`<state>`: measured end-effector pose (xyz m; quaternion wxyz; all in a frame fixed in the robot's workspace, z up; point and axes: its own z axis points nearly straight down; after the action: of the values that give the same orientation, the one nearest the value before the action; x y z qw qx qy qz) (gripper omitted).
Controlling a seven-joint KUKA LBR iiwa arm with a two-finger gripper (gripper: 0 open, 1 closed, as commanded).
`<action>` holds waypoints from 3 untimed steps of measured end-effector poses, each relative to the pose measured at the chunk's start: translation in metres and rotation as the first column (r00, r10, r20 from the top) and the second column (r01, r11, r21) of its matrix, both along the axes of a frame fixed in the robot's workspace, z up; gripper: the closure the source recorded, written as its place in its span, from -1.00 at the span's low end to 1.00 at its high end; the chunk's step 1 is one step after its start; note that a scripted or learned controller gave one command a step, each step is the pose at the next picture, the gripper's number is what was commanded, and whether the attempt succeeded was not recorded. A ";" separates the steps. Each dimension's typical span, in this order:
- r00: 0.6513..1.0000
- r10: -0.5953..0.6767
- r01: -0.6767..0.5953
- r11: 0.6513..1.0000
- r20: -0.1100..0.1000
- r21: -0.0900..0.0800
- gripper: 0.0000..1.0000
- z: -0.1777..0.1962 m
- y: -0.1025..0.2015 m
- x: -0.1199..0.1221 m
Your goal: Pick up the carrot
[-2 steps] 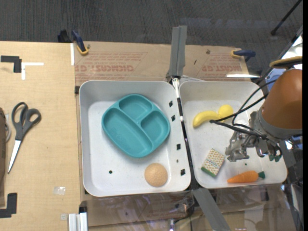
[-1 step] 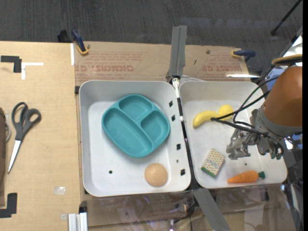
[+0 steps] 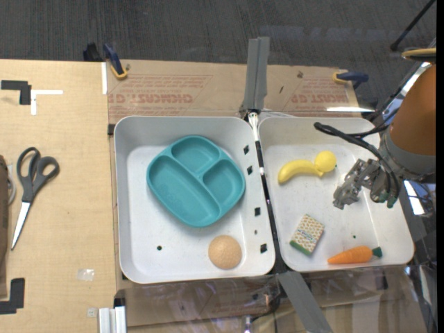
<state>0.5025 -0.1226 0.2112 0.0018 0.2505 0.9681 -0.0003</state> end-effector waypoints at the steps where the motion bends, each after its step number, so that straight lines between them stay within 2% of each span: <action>1: 0.923 0.385 -0.385 0.923 0.001 -0.002 1.00 0.048 -0.061 -0.019; 2: 0.782 0.624 -0.624 0.782 0.001 -0.002 1.00 0.083 -0.038 -0.022; 3: 0.365 0.931 -0.931 0.365 0.000 -0.002 1.00 0.108 -0.028 -0.011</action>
<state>0.4916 -0.1505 0.3197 0.0024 -0.3387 0.9409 -0.0001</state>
